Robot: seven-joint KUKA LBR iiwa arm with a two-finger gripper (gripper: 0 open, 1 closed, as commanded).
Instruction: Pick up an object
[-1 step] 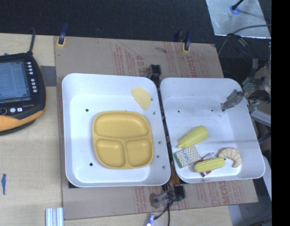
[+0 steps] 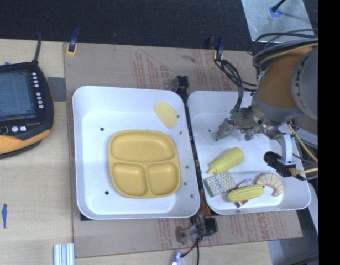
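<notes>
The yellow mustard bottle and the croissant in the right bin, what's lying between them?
In the camera view, between the mustard bottle and the croissant lies bare white bin floor; the corn cob sits just below that stretch.

Both my bins, left bin (image 2: 81, 148) and right bin (image 2: 205, 106), look smooth glossy white plastic. Divided yellow tray (image 2: 143, 163) is matt plastic. Counter (image 2: 31, 203) looks pale wood grain under brown cardboard sheet (image 2: 131, 59). My gripper (image 2: 231, 130) is dull grey metal.
</notes>
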